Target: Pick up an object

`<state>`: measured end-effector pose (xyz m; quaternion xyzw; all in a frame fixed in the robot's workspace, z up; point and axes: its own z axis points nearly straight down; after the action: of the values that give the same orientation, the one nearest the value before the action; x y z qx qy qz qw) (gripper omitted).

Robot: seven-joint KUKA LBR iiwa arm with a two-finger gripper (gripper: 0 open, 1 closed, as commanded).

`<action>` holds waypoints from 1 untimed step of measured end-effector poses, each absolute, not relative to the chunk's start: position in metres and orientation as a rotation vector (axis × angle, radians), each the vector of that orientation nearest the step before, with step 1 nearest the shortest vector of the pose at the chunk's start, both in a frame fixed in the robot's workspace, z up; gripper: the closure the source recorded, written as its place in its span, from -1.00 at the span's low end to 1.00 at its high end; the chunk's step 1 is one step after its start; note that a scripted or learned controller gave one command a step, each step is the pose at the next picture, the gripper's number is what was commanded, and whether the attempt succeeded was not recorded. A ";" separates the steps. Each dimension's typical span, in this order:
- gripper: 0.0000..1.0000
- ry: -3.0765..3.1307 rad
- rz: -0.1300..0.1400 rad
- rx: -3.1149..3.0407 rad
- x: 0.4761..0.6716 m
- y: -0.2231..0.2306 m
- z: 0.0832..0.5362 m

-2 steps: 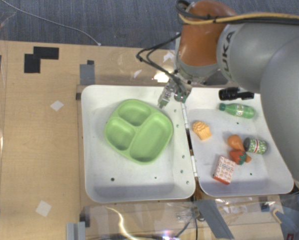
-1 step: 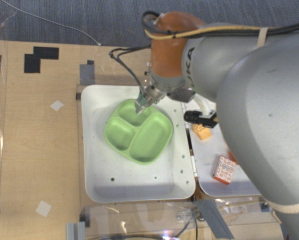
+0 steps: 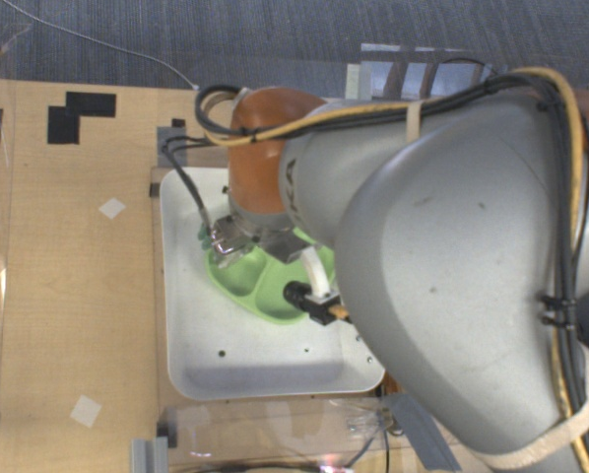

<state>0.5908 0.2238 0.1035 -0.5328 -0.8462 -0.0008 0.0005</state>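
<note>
A light green, shallow plastic piece (image 3: 243, 286) lies in the white bin (image 3: 260, 371), towards its far middle. My gripper (image 3: 237, 244) is low over the green piece's far left part, right at its surface. The wrist with the orange band (image 3: 257, 161) rises above it and hides the point of contact. The arm's big grey body (image 3: 452, 254) covers the right side of the view and whatever lies beneath it.
The bin's near floor shows bare white with a few small dark specks (image 3: 222, 354). Left of the bin lies the wooden bench top (image 3: 68, 264) with black marks (image 3: 78, 114) and small pale squares. A thin cable (image 3: 186, 190) loops beside the wrist.
</note>
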 end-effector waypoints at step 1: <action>1.00 -2.199 -0.009 -2.248 0.590 0.210 0.178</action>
<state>0.5901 0.2100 0.1777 -0.7149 -0.6993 -0.0030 -0.0014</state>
